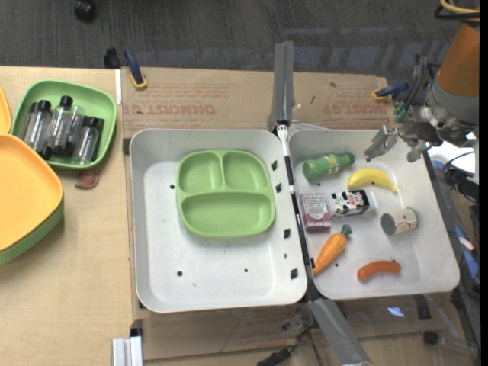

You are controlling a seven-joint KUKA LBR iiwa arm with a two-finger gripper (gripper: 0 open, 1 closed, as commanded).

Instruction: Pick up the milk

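Note:
The milk [351, 201] is a small carton with a black-and-white cow pattern, lying on its side near the middle of the right bin [435, 280]. My gripper [395, 149] hangs over the bin's far right corner, up and to the right of the milk and just beyond the banana [373, 179]. Its two fingers are spread apart, open, with nothing between them.
Around the milk lie a pink carton [315, 210], a green bottle [328, 165], a carrot [330, 251], a grey can [399, 221] and an orange sausage [378, 270]. A green divided plate [226, 192] sits in the left bin [152, 265]. Bottles in a green tray [64, 123] and orange plates [27, 204] stand at the far left.

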